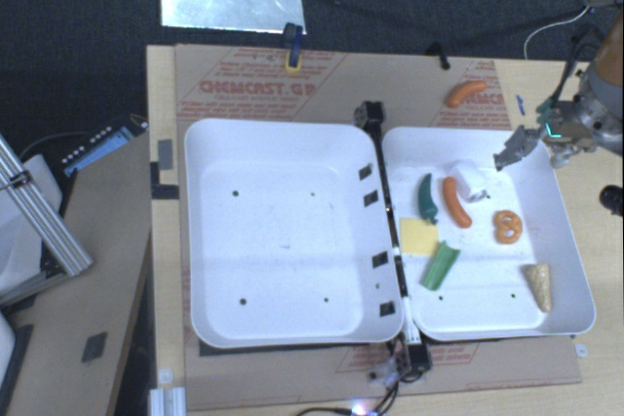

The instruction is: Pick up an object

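The right bin (pixel 575 292) holds several small items: a dark green pepper (pixel 426 197), an orange sausage (pixel 456 203), a white lump (pixel 471 179), a pretzel (pixel 507 227), a yellow cheese slice (pixel 419 236), a green cucumber (pixel 440 265) and a beige cone (pixel 539 286). My gripper (pixel 534 154) hangs over the bin's upper right part, above and to the right of the white lump. It is open, with nothing between its fingers.
The left bin (pixel 210 209) lies beside the right one, joined by a black hinge strip (pixel 382 209). A second orange sausage (pixel 466 94) lies on the cardboard behind the right bin. A blue-yellow clamp (pixel 292 48) sits at the back edge.
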You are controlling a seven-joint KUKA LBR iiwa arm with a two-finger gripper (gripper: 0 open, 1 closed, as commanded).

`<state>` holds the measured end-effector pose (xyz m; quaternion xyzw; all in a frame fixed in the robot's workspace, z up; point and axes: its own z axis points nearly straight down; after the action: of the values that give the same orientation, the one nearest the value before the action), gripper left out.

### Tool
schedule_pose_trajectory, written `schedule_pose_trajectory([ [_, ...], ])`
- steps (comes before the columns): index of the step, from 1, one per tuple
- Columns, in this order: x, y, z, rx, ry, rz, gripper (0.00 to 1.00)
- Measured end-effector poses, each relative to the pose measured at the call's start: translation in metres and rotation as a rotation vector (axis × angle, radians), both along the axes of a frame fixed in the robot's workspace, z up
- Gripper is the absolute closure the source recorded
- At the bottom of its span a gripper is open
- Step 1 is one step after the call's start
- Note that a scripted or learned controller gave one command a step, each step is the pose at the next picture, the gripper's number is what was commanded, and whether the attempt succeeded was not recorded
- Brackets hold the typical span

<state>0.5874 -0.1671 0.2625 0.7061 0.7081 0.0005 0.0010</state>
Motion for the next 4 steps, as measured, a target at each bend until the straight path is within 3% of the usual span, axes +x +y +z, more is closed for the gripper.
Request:
schedule_pose_trajectory([
  [1, -0.003, -0.001, -0.103, 0.003, 0.01, -0.002, 0.0],
  [2, 0.06, -0.015, -0.182, 0.001, 0.003, 0.003, 0.0],
  [3, 0.009, 0.013, -0.178, 0.002, 0.004, -0.001, 0.0],
  [4, -0.04, 0.024, -0.179, 0.002, 0.005, -0.002, 0.0],
])
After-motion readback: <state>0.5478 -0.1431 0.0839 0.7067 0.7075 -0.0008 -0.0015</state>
